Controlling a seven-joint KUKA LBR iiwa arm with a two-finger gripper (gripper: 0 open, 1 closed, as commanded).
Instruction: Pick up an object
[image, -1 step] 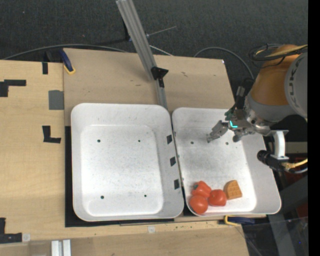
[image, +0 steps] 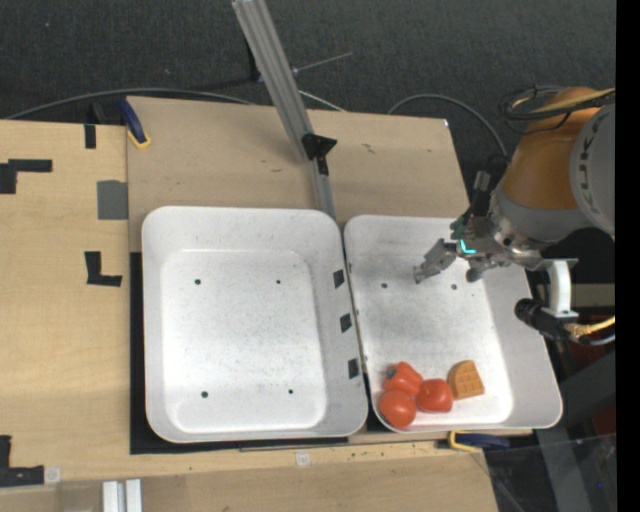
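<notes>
The arm (image: 555, 170) enters at the right side of the frame and its upper part is cut off by the frame edge, so just the grey and orange wrist section can be seen. The pincer (image: 440, 262) is small and dark against the speckled bin floor, and it is hard to make out; I cannot tell if it is open or closed, and nothing is seen held in it. It is above the upper part of the right bin (image: 500, 330), well apart from the objects. There are two white bins: the left bin (image: 240, 315) fills the middle of the frame, and the right bin stands just beside it. In the lower part of the right bin there are four small objects close together: three red pieces (image: 412, 394) that touch each other, whose exact shapes are not clear, and one orange-brown block (image: 465, 380) just beside them on the right. A grey metal bar (image: 285, 90) goes down at a slant from the top of the frame to the place between the two bins.
</notes>
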